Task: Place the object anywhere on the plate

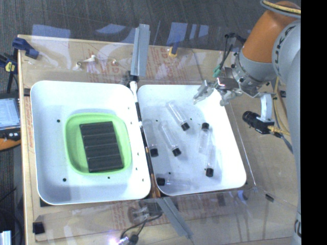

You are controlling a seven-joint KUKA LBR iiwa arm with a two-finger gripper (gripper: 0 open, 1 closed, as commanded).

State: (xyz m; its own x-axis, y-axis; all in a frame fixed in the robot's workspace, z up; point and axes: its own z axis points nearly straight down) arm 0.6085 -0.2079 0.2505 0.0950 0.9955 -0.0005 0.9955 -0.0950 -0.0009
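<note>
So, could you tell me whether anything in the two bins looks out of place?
Nothing looks damaged or spilled. The clear plastic tubes with black caps lie scattered at odd angles in the right white bin.

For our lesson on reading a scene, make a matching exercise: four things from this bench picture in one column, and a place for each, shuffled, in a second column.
Things:
1. Lime-green square plate
2. Black ribbed rectangular block
3. Clear plastic tubes with black caps
4. The arm's metal two-finger tool

Places:
A. Over the right bin's far edge
B. Lying in the right white bin
C. On the plate
D. In the left white bin

Pairs: 1-D, 2-C, 3-B, 4-A
</note>
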